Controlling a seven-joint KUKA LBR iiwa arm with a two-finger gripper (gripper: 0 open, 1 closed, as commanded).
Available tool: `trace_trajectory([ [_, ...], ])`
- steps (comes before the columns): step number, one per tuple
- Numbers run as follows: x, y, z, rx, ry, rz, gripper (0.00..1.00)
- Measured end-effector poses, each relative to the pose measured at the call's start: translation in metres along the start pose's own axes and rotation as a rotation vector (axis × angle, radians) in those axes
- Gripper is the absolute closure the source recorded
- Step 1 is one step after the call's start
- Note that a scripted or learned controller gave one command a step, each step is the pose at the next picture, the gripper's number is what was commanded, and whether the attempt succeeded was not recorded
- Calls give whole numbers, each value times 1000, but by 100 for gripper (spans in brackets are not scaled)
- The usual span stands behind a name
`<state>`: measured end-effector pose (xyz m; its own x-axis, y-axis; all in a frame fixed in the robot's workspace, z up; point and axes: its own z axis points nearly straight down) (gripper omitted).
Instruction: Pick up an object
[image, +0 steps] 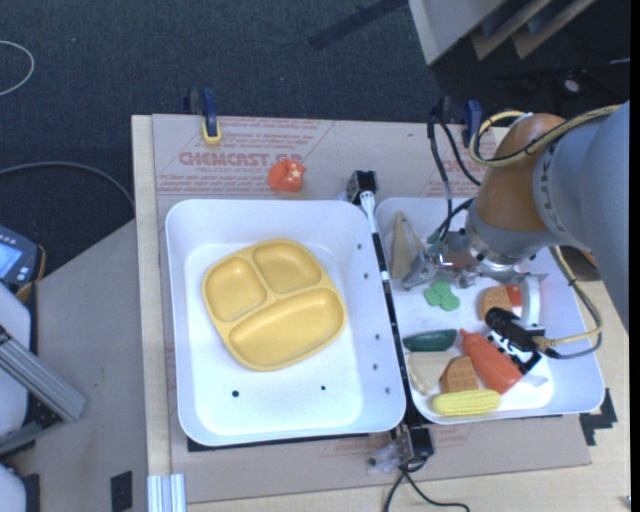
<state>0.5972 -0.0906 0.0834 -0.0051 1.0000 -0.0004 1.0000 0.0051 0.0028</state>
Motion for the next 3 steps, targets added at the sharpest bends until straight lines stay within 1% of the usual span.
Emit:
trace_trajectory([
  [1,-19,-120,0,12,3,11,0],
  [2,-17,-114,-9,3,1,6,100],
  [3,76,-84,-125,-7,4,-7,100],
])
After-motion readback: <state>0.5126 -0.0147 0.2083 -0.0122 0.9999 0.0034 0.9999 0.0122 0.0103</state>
